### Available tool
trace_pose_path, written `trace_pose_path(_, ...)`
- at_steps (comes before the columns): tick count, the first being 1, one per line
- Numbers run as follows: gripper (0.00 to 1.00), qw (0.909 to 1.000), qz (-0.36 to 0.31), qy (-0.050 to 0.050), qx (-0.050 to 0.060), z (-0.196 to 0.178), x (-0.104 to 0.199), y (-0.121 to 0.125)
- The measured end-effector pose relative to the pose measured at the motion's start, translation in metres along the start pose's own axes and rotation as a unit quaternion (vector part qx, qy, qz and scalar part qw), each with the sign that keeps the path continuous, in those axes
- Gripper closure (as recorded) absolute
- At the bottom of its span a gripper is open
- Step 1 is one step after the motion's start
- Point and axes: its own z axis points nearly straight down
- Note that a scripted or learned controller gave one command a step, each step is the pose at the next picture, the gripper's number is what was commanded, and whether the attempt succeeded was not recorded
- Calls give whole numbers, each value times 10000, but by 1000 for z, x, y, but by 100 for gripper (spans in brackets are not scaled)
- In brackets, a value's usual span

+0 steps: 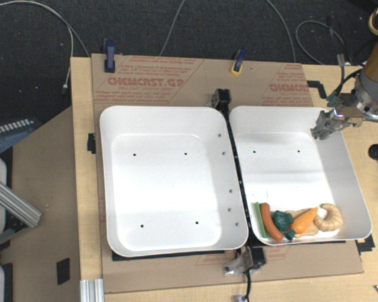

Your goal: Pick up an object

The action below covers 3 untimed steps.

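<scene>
- Gripper [322, 128]: at 2 o'clock over right bin [290, 168]; finger state cannot be determined.
- Toys [296, 221]: heaped at 5 o'clock by the rim.
- Risk: clustered pieces may deflect a grasp; wall may block fingers.

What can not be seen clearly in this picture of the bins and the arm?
- Gripper: small and blurred at the right bin's top right corner; open or shut cannot be told.
- Arm: cut off by the right edge.
- Toy pile at the right bin's near wall: pieces overlap, so the count and lower shapes are unclear.
- Clamp at the near edge: too small to identify.
</scene>
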Motion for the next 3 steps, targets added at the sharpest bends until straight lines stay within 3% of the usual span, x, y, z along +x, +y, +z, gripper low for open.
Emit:
trace_pose_path(1,100,10000,6,-1,1,-52,-4,-9)
trace_pose_path(3,100,10000,-24,13,25,-31,110,8)
